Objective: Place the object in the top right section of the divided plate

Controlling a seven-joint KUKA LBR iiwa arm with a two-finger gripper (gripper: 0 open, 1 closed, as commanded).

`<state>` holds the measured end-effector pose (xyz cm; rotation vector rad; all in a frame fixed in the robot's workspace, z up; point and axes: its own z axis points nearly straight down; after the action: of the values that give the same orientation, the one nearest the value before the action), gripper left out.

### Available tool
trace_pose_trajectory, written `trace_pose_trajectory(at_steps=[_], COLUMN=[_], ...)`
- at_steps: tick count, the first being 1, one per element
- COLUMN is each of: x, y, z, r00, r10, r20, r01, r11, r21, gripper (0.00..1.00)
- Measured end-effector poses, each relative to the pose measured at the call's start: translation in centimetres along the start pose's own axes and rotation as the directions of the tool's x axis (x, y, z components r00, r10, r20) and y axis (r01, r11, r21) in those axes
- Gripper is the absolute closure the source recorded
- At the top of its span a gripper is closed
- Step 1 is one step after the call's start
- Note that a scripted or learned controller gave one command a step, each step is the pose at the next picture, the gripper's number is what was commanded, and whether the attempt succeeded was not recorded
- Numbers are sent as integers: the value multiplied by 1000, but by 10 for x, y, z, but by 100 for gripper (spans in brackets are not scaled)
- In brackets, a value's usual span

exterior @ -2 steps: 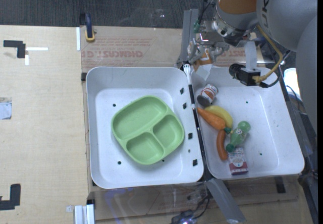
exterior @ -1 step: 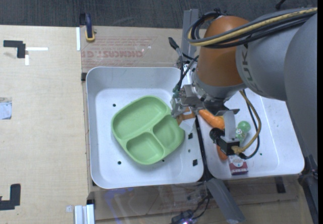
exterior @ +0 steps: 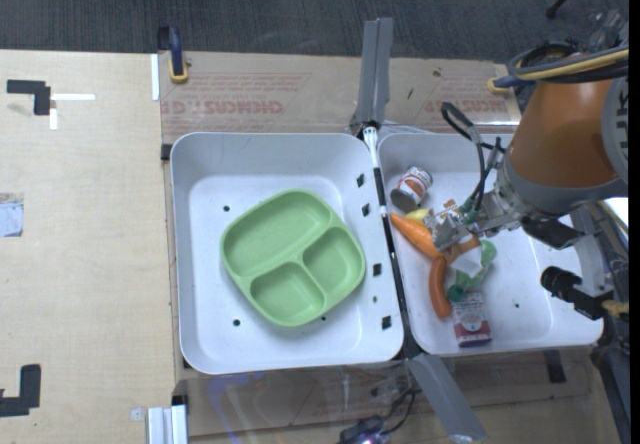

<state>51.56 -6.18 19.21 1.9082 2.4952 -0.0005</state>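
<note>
Gripper [exterior: 447,225] sat low in right bin [exterior: 530,327] among carrots [exterior: 418,235] (finger state indiscernible); green divided plate [exterior: 292,257] lay in left bin [exterior: 200,232].

The hand [exterior: 447,228] hovers over carrots [exterior: 414,233] in the right bin [exterior: 530,317]; green divided plate [exterior: 292,257] lies left.

Pale wooden bench [exterior: 80,232] under two adjoining white bins [exterior: 200,157].

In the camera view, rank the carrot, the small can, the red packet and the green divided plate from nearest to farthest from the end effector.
1. Carrot, just left of the end effector.
2. Small can, up-left, near the divider.
3. Red packet, below, at the right bin's front.
4. Green divided plate, in the left bin.
</note>
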Motion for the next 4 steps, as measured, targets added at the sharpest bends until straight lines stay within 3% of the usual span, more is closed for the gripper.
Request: trace_pose_trajectory(at_steps=[1, 2, 3, 4], x=[10, 74, 30, 78], y=[79, 43, 121, 0], z=[-82, 0, -158, -27], r00=[992, 921, 991, 938], r10=[127, -390, -137, -346], r20=[1, 0, 1, 0], r01=[-127, 390, 137, 346], r11=[992, 921, 991, 938], r21=[1, 0, 1, 0], gripper=[100, 100, 100, 100])
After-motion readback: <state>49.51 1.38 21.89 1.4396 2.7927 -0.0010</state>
